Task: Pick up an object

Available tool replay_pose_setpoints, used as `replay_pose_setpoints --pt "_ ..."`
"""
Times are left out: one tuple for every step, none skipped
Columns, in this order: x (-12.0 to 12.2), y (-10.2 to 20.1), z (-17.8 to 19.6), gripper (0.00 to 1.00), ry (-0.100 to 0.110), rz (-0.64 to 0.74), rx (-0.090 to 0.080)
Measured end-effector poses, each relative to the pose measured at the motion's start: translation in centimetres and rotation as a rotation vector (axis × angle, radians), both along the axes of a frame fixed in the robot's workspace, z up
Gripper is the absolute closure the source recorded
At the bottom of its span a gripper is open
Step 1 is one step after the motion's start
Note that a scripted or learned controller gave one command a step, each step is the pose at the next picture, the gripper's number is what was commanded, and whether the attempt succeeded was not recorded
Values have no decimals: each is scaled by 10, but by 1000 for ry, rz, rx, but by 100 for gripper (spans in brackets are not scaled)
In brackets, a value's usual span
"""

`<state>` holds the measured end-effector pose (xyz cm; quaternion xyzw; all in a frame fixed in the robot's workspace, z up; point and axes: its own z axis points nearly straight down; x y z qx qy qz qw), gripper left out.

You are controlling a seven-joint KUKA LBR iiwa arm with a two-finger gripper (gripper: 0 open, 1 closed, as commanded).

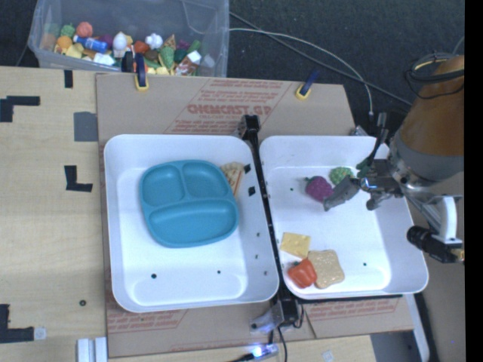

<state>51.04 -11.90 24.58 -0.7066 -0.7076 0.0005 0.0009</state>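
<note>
Purple toy point(318, 188) lies lengthwise left-to-right beside the jaws point(341, 194), whose open-or-closed state I cannot tell.

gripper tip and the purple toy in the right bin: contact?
Cannot tell. In the camera view the gripper reaches in from the right and its dark tip overlaps the edge of the purple toy, so no gap or contact shows plainly.

A single fixed camera looks down at a slant from above the pale wooden desk point(45, 225), far enough back to take in both shallow white plastic bins point(189, 289) side by side; the grey arm point(438, 127) enters from the frame's right.
</note>
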Motion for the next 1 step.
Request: replay_pose_setpoints --pt "6 65 86 0 -2 1 -1"
